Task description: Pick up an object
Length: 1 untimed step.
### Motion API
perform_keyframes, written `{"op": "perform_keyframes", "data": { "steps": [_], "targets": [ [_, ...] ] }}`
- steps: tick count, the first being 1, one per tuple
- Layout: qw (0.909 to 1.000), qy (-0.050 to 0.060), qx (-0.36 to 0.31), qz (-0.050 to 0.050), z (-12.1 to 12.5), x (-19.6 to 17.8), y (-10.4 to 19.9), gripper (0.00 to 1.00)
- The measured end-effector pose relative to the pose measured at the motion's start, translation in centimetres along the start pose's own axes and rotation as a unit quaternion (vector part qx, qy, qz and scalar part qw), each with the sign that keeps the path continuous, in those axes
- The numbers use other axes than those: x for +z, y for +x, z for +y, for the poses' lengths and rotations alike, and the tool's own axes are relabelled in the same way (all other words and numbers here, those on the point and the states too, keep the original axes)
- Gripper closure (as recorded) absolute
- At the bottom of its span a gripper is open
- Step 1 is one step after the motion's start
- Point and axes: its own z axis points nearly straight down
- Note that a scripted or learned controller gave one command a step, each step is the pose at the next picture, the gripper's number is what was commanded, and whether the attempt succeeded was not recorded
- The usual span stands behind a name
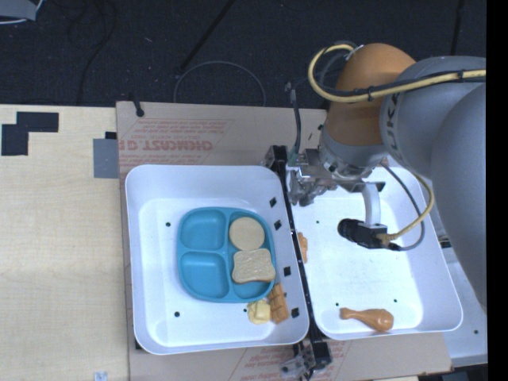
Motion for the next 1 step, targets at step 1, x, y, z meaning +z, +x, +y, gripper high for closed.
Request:
{"op": "perform_keyframes", "data": {
  "steps": [1],
  "targets": [
    [1.0000,0.000,0.000,0.000,-1.33,-0.20,5.47,1.00]
  ]
}}
